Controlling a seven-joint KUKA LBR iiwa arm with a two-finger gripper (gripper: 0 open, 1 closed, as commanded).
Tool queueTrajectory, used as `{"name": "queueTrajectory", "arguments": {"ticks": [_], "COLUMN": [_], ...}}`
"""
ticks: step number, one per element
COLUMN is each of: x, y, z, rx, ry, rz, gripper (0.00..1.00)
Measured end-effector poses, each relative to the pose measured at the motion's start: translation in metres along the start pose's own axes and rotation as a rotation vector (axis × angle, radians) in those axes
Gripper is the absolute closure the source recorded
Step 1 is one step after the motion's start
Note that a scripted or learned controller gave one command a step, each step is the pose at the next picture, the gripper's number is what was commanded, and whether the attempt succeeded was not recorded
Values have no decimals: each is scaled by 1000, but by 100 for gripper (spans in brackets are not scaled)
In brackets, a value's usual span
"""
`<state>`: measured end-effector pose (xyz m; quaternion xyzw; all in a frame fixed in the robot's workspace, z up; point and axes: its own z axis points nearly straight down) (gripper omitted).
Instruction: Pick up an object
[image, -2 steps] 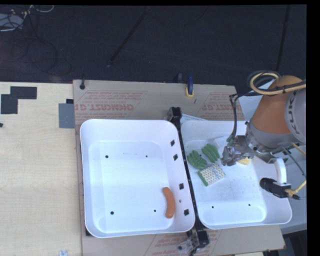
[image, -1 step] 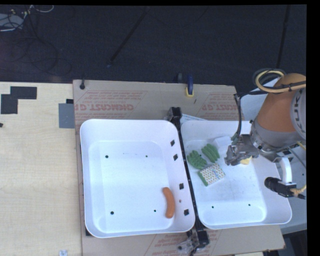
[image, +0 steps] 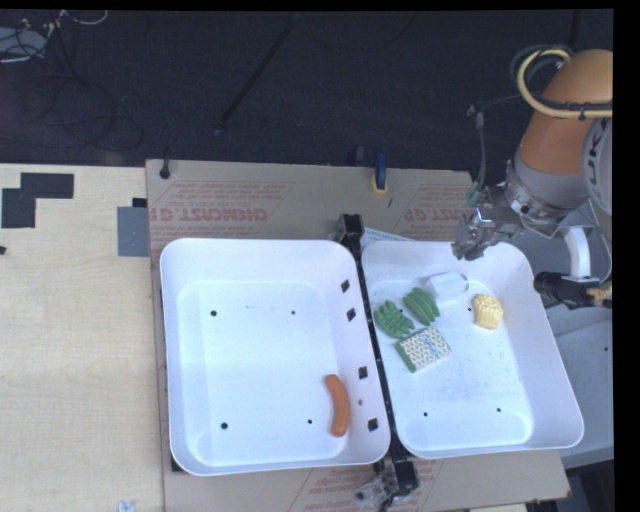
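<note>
The right bin (image: 540, 420) holds every nearby candidate, and the gripper (image: 474, 238) hangs over its far rim, so the white lump (image: 447, 285) lies just below-left of it, the corn (image: 487, 311) a little further down. The sausage (image: 338, 404) lies lengthwise, well apart, in the left bin (image: 190, 400). Whether the small, dark pincer is open or closed I cannot tell, and nothing is visibly gripped.

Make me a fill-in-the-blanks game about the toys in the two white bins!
1. The long orange sausage lies in the ____ white bin.
2. The yellow corn piece lies in the ____ white bin.
3. The two leafy vegetable pieces are coloured ____.
4. The claw hangs over the right bin's ____ rim.

Missing words: left; right; green; far
</note>
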<state>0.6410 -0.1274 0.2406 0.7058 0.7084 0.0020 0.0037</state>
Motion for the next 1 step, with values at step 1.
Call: {"name": "queueTrajectory", "arguments": {"ticks": [1], "x": [-90], "y": [-15], "z": [-7], "rx": [8], "ry": [-1], "rz": [9], "gripper": [100]}}
